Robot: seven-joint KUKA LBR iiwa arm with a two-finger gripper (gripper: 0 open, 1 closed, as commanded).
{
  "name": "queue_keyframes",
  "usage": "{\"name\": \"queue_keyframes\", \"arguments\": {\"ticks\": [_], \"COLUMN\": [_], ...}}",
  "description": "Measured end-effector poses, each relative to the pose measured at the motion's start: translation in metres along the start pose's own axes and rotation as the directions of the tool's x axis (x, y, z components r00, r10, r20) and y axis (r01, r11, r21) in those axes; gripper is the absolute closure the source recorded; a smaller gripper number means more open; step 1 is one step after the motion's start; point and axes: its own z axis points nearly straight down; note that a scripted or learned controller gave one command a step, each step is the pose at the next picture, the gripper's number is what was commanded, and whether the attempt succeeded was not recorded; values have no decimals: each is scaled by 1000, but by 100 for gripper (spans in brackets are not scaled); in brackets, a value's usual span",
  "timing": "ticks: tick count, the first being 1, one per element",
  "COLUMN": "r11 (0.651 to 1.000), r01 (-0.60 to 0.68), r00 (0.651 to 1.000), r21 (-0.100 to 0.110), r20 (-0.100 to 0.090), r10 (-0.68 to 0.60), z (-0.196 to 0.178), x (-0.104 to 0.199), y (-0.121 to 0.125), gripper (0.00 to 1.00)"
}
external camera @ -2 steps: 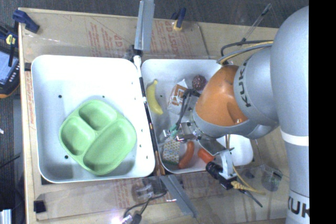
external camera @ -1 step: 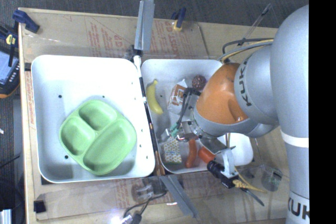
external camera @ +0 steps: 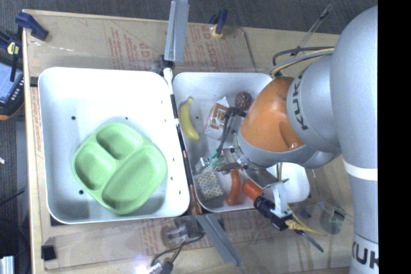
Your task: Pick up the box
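One box point(external camera: 220, 117) lies just beyond the gripper point(external camera: 217, 162), whose opening I cannot tell.

The box point(external camera: 219, 117) is a small white carton with orange-brown print on its top face. It lies flat in the right bin point(external camera: 199, 81), a little tilted, toward that bin's far edge and about midway across. Its right side seems to be hidden under the arm.
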Motion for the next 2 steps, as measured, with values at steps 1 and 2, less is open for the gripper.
{"name": "queue_keyframes", "arguments": {"ticks": [1, 2], "r11": [1000, 956], "r01": [8, 293], "r00": [1000, 956], "r21": [0, -2], "r20": [1, -4], "r10": [-8, -293], "z": [-9, -128], "x": [0, -29], "y": [1, -4], "gripper": [100, 100]}}
